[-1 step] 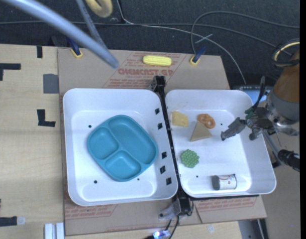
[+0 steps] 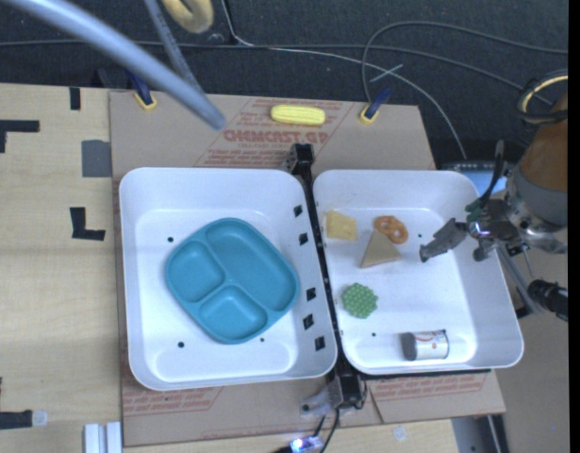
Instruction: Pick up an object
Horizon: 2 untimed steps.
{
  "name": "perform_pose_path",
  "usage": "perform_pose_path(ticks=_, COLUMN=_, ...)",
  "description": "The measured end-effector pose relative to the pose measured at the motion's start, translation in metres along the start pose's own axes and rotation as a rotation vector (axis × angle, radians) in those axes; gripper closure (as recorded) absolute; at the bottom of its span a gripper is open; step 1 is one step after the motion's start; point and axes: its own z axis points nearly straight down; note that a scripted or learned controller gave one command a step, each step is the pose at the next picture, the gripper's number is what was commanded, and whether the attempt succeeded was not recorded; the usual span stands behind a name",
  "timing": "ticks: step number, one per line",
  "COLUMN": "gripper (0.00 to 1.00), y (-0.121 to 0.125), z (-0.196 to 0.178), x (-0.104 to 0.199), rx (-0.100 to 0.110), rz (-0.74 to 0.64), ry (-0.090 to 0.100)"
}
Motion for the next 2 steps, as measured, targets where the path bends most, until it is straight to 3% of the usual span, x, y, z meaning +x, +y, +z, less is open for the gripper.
perform_pose_path(ticks=2, gripper=0.0, y=-0.001, z=0.094, x=-0.008, rx=0.004, rz=0.001, ry=0.001)
